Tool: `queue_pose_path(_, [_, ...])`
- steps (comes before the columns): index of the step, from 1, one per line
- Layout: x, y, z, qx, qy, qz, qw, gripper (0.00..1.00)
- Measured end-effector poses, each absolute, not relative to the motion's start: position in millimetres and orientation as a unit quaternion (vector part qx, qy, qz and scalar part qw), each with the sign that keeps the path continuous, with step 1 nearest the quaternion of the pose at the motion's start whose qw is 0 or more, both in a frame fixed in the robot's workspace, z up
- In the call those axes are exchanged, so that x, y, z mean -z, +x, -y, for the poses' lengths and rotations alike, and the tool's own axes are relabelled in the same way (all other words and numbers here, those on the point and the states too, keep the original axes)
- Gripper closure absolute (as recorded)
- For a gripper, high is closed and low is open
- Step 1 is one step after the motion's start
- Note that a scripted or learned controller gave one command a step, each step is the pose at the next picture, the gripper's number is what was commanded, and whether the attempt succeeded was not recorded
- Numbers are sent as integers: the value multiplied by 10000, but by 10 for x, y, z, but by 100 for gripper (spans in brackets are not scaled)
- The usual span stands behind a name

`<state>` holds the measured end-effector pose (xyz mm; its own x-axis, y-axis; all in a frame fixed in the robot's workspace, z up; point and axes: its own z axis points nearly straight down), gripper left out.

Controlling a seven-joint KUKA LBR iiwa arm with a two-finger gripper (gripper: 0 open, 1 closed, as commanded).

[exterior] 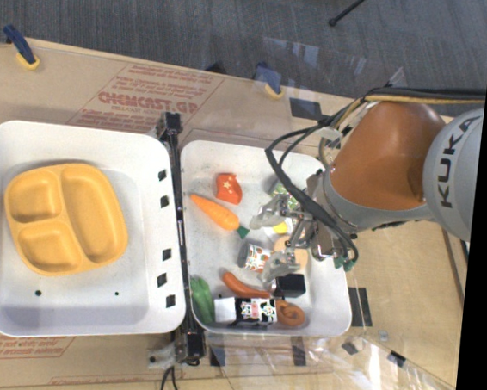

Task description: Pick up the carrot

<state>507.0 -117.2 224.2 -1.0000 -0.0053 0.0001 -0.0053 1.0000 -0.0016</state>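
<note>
1. A tabletop (pixel 83 78) covered in brown cardboard carries two shallow white bins side by side, seen from above at a slant.
2. The left bin (pixel 8 295) holds a yellow divided tray (pixel 64 217) with three compartments.
3. The right bin (pixel 208 164) holds several toy foods. The carrot (pixel 214 213), orange with a green tip, lies diagonally in the bin's upper left part, close to the wall shared with the left bin.
4. Just above the carrot's right end sits a small red piece (pixel 229 187). Lower down are a small printed carton (pixel 257 257), a red sausage-shaped item (pixel 238 284), a green vegetable (pixel 202 297) and a black-and-white carton (pixel 251 311).
5. The grey arm (pixel 385 161) with its orange band reaches in from the right. Its claw (pixel 284 237) hangs over the middle right of the bin, right of the carrot and apart from it.
6. Whether the claw is open or closed cannot be told; nothing is visibly gripped.
</note>
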Motion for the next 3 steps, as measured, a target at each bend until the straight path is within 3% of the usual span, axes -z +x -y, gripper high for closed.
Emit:
queue_pose_path(1, [-1131, 5620, 1347, -27, 325, 9994, -112, 0])
queue_pose_path(2, [-1024, 6356, 1207, 7, -881, 9961, -86, 0])
queue_pose_path(3, [-984, 6294, 996, 0, -1505, 9886, -67, 0])
